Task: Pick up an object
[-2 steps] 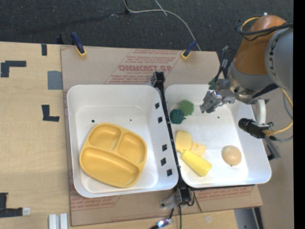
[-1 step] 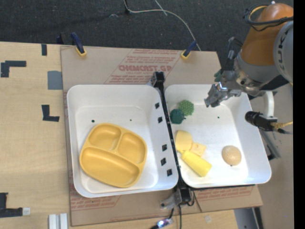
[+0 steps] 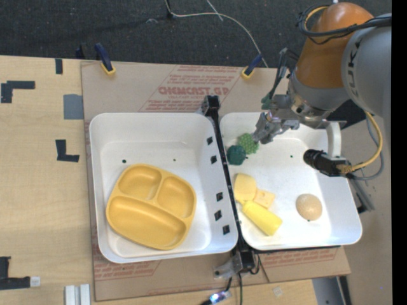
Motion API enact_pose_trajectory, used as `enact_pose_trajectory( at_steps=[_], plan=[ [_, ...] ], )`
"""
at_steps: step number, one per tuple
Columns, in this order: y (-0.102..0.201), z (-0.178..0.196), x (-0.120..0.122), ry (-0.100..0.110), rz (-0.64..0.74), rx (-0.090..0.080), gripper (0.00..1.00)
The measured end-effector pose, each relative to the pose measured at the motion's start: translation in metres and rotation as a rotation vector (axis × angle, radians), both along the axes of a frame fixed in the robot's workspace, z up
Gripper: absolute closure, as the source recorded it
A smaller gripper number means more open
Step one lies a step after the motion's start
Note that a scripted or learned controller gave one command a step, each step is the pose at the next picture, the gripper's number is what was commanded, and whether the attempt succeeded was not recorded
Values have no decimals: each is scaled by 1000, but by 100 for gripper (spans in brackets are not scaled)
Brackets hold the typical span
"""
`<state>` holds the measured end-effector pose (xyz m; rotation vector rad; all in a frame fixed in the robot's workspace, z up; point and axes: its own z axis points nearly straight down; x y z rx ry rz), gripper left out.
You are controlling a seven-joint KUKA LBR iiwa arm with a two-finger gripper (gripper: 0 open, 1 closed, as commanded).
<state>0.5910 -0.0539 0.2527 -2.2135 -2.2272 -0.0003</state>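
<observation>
**Claw low over green items, right bin: grasp not confirmed**

Setup: two white bins side by side on the table (image 3: 44, 170). Left bin (image 3: 102, 132) carries a yellow divided tray (image 3: 151, 205), lying flat near the front. Right bin (image 3: 346, 234) carries the loose items: a light green leafy piece (image 3: 248, 143) and a darker green round piece (image 3: 236, 155), touching each other near the divider; a pale yellow block (image 3: 245, 186) with a small yellow cube (image 3: 265, 199) just beside it; a yellow cylinder (image 3: 262, 218) lying slantwise in front of them; a beige ball (image 3: 310, 206), well apart toward the right.

Arm reaches in from the right, orange band high, wrist tilted down toward the bin's back left area. The claw (image 3: 266, 131) sits just right of the light green leafy piece, near or touching it (the slant of the camera makes contact hard to judge). Whether the claw is apart or together: cannot tell; the tips are small and dark against the wrist hardware.

Judgement: the task names no particular object, so the nearest candidate is the leafy piece, and the tilted approach probably suits an item lying close to the divider wall. Nothing is seen between the tips; all items rest on the bin floor. Pick not yet made.

Risk: the two green pieces touch, so a close may nudge the darker one or catch both.
</observation>
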Motion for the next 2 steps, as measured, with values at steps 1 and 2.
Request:
enact_pose_trajectory(
  at_steps=[1, 2],
  plan=[
    [50, -16, 8, 2, 0, 0, 100],
    [103, -17, 0, 1, 0, -1, 100]
  ],
)
